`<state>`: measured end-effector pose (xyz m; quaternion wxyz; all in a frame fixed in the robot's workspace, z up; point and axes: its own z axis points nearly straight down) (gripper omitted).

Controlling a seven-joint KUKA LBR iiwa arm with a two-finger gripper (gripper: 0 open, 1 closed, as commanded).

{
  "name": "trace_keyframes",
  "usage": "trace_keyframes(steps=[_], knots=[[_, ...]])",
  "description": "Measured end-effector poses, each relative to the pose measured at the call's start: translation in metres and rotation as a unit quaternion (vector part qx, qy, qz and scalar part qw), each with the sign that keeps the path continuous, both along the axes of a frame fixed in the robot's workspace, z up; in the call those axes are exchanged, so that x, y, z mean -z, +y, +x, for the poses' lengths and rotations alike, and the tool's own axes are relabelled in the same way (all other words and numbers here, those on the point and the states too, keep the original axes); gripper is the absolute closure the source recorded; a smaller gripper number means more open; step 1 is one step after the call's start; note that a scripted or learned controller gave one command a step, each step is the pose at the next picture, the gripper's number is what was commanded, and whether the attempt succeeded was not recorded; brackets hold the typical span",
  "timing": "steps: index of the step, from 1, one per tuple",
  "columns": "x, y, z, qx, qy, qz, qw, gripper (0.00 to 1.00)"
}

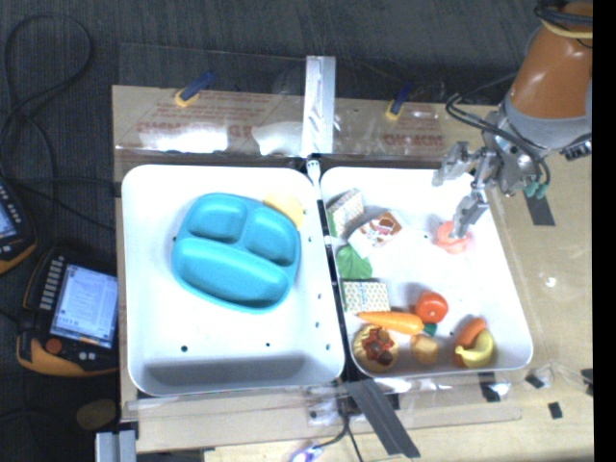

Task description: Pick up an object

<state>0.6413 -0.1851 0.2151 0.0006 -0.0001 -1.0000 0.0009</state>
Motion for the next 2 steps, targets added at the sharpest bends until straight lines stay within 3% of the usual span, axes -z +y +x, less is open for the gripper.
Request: trace_keyframes(steps=[1,2], knots=[[-0.047,0.035,0.007,0.146,-0.001,-0.0005,0.9893,0.00],[0.041,-0.027,-0.041,0.142,0.000,-0.0001,0.9898,0.00]])
